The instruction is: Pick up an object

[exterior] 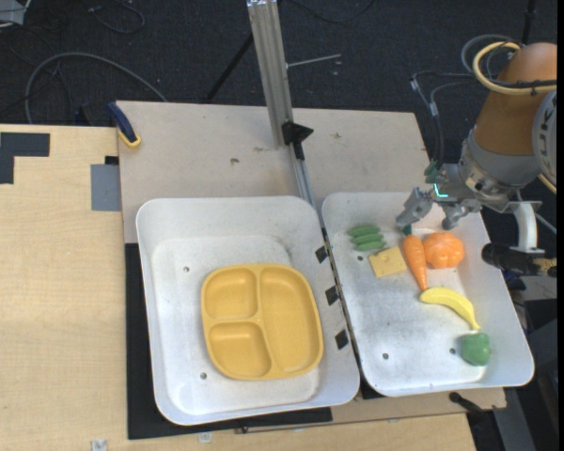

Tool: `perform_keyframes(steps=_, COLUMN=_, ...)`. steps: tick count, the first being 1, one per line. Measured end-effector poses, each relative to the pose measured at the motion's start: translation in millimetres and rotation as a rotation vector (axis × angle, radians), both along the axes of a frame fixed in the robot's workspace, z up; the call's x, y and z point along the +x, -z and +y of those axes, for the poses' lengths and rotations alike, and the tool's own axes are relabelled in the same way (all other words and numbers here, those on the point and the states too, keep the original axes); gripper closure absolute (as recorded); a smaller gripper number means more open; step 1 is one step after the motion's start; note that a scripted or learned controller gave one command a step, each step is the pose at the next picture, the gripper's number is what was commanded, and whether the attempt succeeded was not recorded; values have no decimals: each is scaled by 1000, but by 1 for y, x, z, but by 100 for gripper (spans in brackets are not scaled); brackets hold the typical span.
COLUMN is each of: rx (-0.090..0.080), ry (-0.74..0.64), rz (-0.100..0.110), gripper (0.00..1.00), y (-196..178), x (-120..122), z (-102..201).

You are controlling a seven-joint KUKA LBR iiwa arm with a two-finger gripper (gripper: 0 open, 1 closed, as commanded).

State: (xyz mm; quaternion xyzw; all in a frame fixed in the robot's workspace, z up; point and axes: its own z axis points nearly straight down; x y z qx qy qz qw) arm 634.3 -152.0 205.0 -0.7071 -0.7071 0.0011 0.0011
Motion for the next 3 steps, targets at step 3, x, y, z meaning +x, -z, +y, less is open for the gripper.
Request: perform_keyframes(steps=3, rx=0, ry=0, rz=3, gripper=0, y=87, x=-7, z=5)
